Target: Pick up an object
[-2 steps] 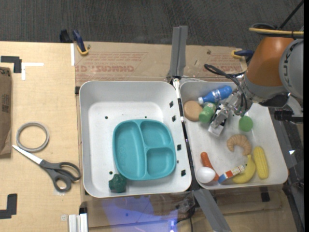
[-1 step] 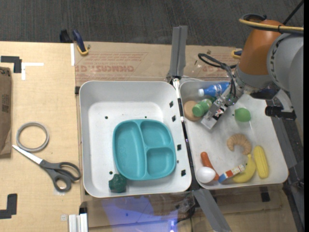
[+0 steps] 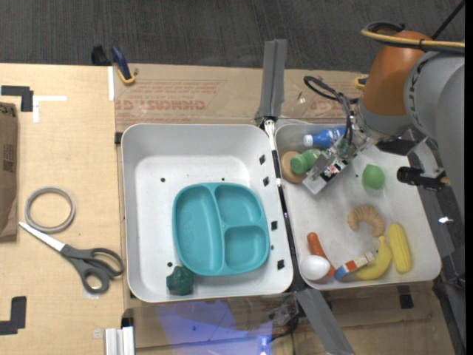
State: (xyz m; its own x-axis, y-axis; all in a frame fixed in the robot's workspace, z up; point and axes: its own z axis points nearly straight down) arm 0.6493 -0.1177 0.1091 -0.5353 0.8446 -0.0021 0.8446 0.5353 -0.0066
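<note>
Overhead, the arm (image 3: 414,80) reaches into the right bin (image 3: 425,272) from its far right corner, and the gripper (image 3: 326,168) sits low at the bin's upper left. Just left of it, touching or nearly so, lies a green and tan toy (image 3: 298,162), likely the target; whether the fingers are spread or closed I cannot tell.

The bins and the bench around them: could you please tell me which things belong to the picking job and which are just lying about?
For the job: gripper, green ball, croissant, banana, corn cob, egg, blue bottle.

Lying about: scissors, tape roll, teal tray.
</note>
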